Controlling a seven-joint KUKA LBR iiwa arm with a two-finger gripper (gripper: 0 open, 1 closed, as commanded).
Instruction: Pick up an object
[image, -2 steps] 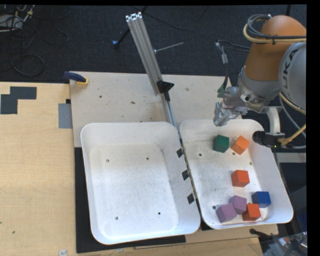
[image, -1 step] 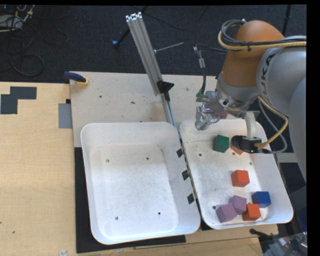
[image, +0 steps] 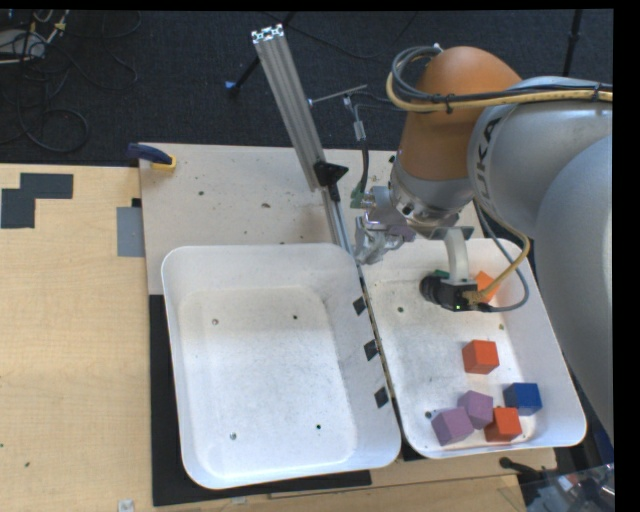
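Arm over right bin (image: 560, 400), tool (image: 372, 238) near its back-left corner.
Tool state: can't tell. Blocks (image: 482, 408) sit at front of bin, well apart from tool.

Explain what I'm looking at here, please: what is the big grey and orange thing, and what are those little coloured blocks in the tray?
It is a robot arm, seen by one camera fixed above the bench, looking down at a slant. Two shallow white bins sit side by side: the left bin and the right bin. The arm's hand hangs over the far end of the rim between them. In the right bin lie foam blocks: an orange block, a blue block, two purple blocks and another orange one at the near end. Nothing visible is held.
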